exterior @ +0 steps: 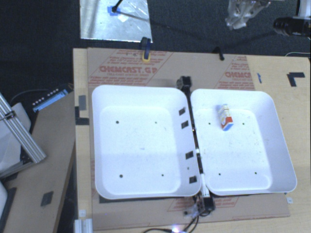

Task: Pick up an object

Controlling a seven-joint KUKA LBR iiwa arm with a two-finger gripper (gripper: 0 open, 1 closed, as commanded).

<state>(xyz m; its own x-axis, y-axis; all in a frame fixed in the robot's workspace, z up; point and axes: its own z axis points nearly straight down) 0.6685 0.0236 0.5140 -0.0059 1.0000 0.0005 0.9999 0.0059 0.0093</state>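
Gripper (241,9) hangs high at the top right, past the far edge of the surface (209,64), blurred, so how it is set I cannot tell. A small white and red carton (224,116) lies in the right bin (279,130), toward its far side, nearer the camera and slightly left of the gripper, its long axis running roughly away from the camera. To its left sits the left bin (102,130).
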